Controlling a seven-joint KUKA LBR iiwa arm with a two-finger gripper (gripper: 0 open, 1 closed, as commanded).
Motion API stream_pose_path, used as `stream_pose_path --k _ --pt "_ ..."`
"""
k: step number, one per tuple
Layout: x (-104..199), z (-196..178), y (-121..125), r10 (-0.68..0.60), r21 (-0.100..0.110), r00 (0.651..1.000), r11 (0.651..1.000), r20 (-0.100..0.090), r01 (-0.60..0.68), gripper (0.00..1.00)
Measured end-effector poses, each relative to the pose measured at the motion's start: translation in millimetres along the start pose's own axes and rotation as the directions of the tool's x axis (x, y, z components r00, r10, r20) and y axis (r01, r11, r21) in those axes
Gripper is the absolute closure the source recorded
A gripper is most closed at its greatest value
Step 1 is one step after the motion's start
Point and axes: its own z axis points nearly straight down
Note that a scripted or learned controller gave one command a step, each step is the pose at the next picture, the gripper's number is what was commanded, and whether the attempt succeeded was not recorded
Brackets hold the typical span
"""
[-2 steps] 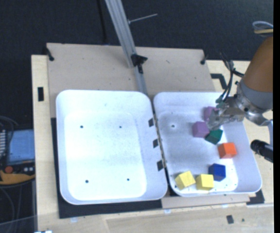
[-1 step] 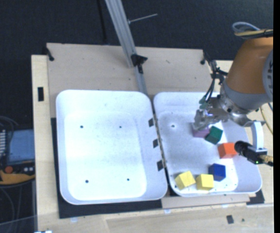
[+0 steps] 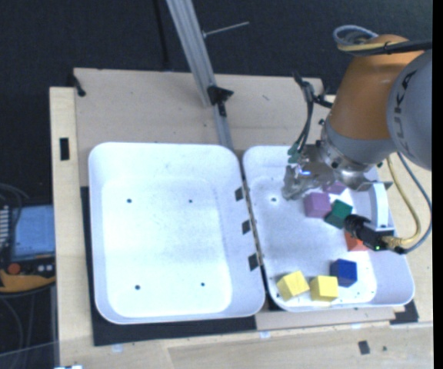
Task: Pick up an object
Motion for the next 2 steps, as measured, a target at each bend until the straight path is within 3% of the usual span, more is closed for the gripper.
stream_pose_path --k 2 --pt "97.7 -10.2 15.5 -0.001 0.000 1.000 1.000 -0.001 0.001 1.00"
